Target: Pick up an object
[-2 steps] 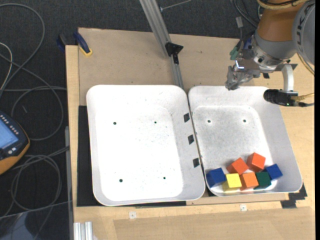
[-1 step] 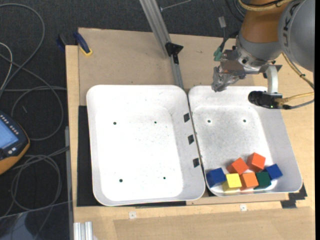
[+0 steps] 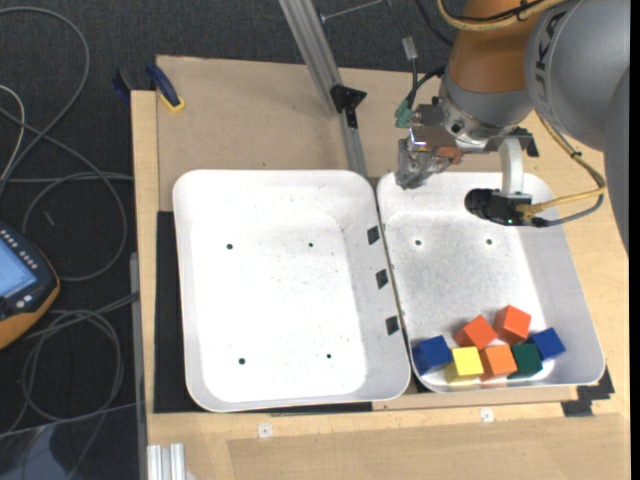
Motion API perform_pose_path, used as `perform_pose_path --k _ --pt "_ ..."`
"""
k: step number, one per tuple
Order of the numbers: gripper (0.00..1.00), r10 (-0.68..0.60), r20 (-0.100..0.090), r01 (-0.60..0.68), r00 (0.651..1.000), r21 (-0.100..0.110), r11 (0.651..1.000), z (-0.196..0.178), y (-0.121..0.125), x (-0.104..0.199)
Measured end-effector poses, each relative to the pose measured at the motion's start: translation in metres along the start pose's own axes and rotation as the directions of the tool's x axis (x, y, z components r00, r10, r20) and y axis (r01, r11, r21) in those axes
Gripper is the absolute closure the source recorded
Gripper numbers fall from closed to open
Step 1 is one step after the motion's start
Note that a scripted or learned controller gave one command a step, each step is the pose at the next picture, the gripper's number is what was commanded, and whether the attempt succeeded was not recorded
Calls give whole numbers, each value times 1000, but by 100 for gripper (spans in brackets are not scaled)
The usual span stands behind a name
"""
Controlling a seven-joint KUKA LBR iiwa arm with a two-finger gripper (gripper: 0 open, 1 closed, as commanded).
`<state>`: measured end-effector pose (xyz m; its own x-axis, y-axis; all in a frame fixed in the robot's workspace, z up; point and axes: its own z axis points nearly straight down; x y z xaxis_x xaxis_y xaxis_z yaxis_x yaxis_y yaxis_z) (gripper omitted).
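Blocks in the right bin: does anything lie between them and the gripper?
Nothing visible does. The gripper hangs at the right bin's far edge, the blocks cluster at its near edge, and bare white floor lies between them.

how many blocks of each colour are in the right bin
orange blocks: 3
blue blocks: 2
yellow block: 1
green block: 1
total: 7, all clustered at the near edge of the right bin
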<state>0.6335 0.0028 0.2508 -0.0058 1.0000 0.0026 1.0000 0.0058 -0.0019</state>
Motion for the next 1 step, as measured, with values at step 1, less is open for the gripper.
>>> perform_pose_path --k 1 --pt "100 -1 -1 1 1000 0 1000 -4 -10 52"
